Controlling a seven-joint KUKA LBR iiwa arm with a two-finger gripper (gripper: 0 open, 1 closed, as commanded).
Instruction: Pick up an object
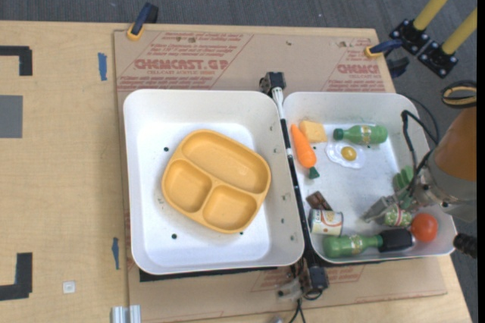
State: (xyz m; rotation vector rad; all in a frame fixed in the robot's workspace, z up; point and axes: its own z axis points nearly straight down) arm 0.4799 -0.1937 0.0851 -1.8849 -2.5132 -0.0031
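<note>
I find the gripper (386, 209) low in the right bin (356, 103), near its right wall; whether its fingers are spread I cannot tell. Just beside it lies a small green bottle (395, 217): judged light, rigid, slippery; grasp across its body.

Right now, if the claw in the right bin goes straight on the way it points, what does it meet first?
The claw points left and slightly down in the view. Likely it first meets the small can lying near the right bin's left wall, though depth is unclear and it could touch the bin floor before that.
</note>
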